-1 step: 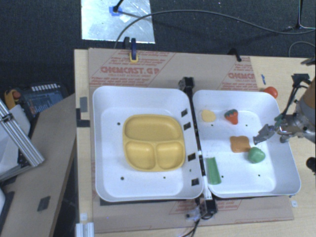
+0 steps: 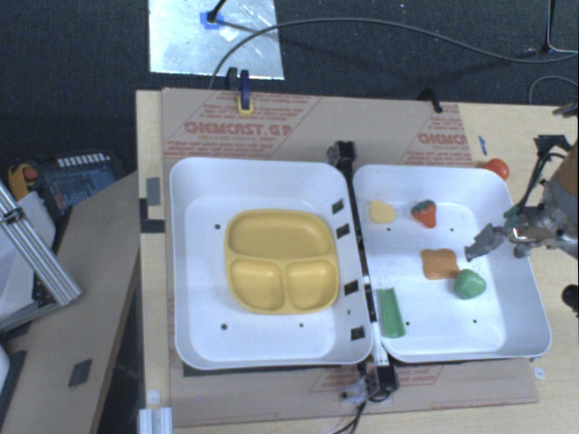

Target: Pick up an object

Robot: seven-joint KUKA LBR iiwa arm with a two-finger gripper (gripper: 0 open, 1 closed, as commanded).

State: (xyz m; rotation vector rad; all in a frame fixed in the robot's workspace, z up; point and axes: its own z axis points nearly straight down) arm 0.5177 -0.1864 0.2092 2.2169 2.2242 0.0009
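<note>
Nearest us lay a green stick, low and left of the gripper. We saw the gripper hover above the right bin, but could not tell its state. A green ball sat just below it, an orange block just left, a strawberry farther up-left.

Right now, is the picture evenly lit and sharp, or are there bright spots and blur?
In the camera view, the metal sheet at the top glares bright; the white bins look nearly washed out with soft shadows along their walls; the dark floor shows little detail; the tool at the right looks slightly blurred, while the yellow tray is clear.
</note>
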